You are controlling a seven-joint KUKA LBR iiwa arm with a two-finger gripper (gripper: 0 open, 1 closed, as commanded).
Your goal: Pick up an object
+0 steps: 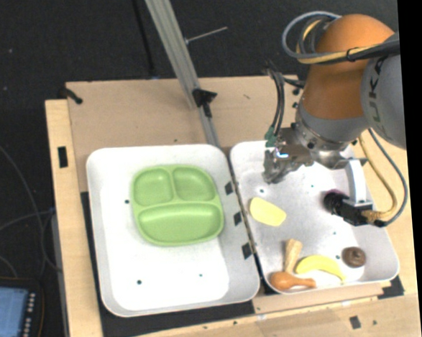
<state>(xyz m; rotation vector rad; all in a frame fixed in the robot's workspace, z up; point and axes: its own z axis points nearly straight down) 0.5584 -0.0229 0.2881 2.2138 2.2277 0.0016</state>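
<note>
Two shallow white bins side by side: left bin, right bin. In the left bin, one green divided plate with three compartments, lying flat towards the far side.

In the right bin, four loose things. One pale yellow piece, flat and rounded, left of the bin's middle. One yellow banana, curved, by the near edge. One tan and orange piece, long and bent, just left of the banana and touching or nearly touching it. One small brown round thing with a dimple in the middle, in the near right corner.

One gripper, dark, over the far left part of the right bin, beyond the pale yellow piece and apart from it. Nothing seen held. Open or closed: impossible to tell from this slant.
</note>
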